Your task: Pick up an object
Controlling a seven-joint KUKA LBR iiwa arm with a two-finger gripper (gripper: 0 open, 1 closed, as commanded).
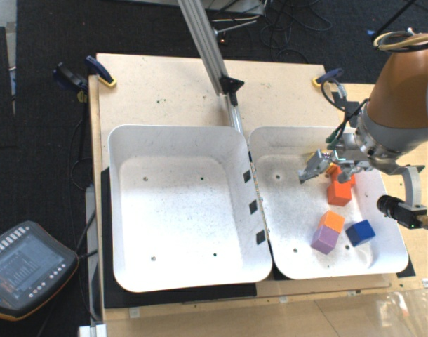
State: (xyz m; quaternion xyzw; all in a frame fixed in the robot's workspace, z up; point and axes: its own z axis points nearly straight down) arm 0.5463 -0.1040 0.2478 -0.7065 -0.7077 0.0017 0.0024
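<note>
A pale wooden bench point(172, 90) sits on a dark floor strewn with cables, with two shallow white bins side by side on it and a slanted metal pole point(203, 34) running down to the seam between them. The left bin point(130, 146) shows a bare speckled floor. Everything of interest lies in the right bin point(284, 153), so I'll place things against that. The grey arm point(400, 97) with its orange band leans in over the bin's far right side, and the gripper point(325, 166) hangs above the bin's middle, toward its back half; from here I cannot tell whether it is open or closed, or whether anything is caught in it. Just beside it, on the bin's right half, stands an orange block point(340, 189), its long axis roughly upright in the view, tilting slightly, with its top end close under the wrist. Toward the bin's front right are a purple block point(325, 240) with a smaller orange cube point(333, 221) touching its upper side, and a blue cube point(360, 232) just right of them. A handheld control pad point(28, 269) lies on the floor well left of both bins.
</note>
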